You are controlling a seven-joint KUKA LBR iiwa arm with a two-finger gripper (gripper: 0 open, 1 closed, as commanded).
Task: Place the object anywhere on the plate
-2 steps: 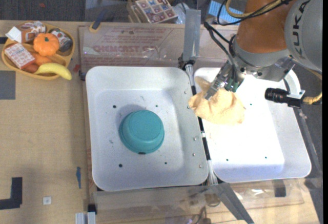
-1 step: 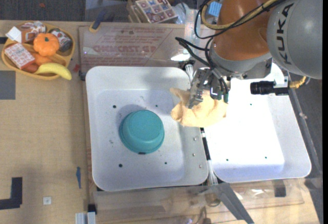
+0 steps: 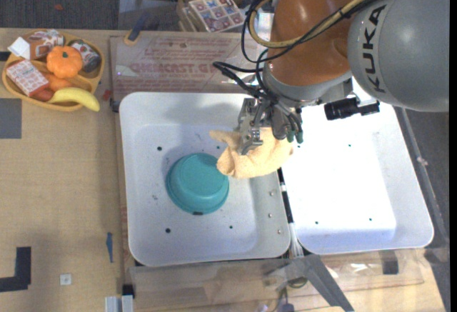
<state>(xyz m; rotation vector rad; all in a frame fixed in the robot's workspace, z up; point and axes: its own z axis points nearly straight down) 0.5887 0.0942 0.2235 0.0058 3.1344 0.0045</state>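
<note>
Object: pale yellow soft toy [image 3: 255, 156], limp and plush-looking, with a thin limb sticking out
Long axis: about 8 to 2 o'clock; limb points toward 9 o'clock
Position: over the left bin [image 3: 143, 125], near its right wall, at 2 o'clock from the teal plate [image 3: 198, 183], overlapping its rim in view
Pincer [image 3: 255, 133]: clenched on the toy's upper part, toy hanging beneath
Arm [image 3: 400, 39]: enters from 2 o'clock
Right bin [image 3: 371, 189]: white, beside left bin
Desk [image 3: 57, 182]: fruit bowl [image 3: 50, 75] at 10 o'clock

Gripper [image 3: 251, 133] gripping yellow object [image 3: 257, 157] beside teal plate [image 3: 198, 183]
</note>
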